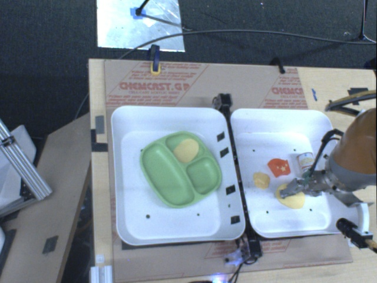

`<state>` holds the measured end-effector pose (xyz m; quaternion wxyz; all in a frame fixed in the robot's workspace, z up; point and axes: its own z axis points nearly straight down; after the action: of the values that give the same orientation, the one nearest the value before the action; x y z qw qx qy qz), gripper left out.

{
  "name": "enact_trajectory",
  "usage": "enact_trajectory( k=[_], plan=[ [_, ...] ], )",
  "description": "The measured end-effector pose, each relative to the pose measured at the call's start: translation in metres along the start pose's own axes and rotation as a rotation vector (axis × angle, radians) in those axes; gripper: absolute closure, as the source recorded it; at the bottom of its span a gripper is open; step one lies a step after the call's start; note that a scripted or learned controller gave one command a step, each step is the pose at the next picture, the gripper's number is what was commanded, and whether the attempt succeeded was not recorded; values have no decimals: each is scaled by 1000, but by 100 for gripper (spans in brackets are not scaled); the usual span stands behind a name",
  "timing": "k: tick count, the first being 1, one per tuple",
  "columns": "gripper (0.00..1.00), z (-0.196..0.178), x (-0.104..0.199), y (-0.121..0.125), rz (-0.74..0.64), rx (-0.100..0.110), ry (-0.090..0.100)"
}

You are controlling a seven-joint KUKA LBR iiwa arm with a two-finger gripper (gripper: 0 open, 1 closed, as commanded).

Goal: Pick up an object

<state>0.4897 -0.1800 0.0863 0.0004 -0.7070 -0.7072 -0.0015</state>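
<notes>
Task object: a pale yellow lump (294,200) was seen in the right bin (265,122), toward its near side, directly under the gripper (287,191).
Handling: the lump was judged to be light and probably a smooth moulded toy food piece, so some slipperiness was to be expected; no fragility was suggested.
Hold point: a grasp across the lump's narrower width, near its middle, was judged the safest.
Gripper: the tool was lowered over the lump's left end, apparently touching or just above it.
Jaws: whether they were spread or clenched could not be told, because the dark metal parts were blurred together.
Arm: the grey wrist with its orange band (360,147) was seen reaching in from the right edge.
Neighbours: a small orange-yellow piece (261,180) was seen just left of the lump, a red piece (279,167) with a pale mark was seen farther back, and a small clear, cylinder-like item (304,160) was seen just right of the red one.
Left bin (132,217): a green divided plate (171,178) was seen here, rounded and glossy, with a pale yellow rounded object (187,151) resting in its far compartment.
Surfaces: both bins were seen as shallow white plastic with rounded corners and a few dark specks; they were set on a brown printed board (194,81).
</notes>
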Motion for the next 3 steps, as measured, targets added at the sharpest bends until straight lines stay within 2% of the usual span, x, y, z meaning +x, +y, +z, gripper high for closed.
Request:
enact_trajectory(
  k=[1, 3],
  plan=[
    [100, -16, 0, 3, -2, -9, -2],
    [100, -123, -18, 13, -3, -6, -6]
  ],
)
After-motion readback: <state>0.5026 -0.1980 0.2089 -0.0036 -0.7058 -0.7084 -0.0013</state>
